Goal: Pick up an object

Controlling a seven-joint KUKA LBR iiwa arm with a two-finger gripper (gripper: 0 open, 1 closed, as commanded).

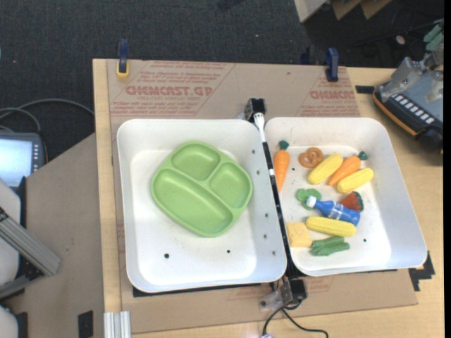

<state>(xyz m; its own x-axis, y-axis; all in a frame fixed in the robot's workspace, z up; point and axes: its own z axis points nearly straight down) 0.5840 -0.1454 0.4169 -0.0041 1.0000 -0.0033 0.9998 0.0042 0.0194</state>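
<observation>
The right white bin (384, 224) holds several toy foods. An orange carrot (281, 166) lies against its left wall, with a brown pretzel (310, 157) and a yellow piece (325, 168) beside it. A second carrot (345, 170) and another yellow piece (355, 181) lie further right. Lower down are a blue bottle (335, 209), a red strawberry (353, 201), a corn cob (331, 226), a cheese wedge (299, 234) and a green pod (329, 246). The left white bin (141, 224) holds a green divided plate (202, 187).
Both bins rest on a brown sheet (183, 90) held by blue clamps (123, 51) (331, 62) at the back. A dark device (416, 101) sits on the bench at the upper right. A screen (17, 160) stands off the bench at the left.
</observation>
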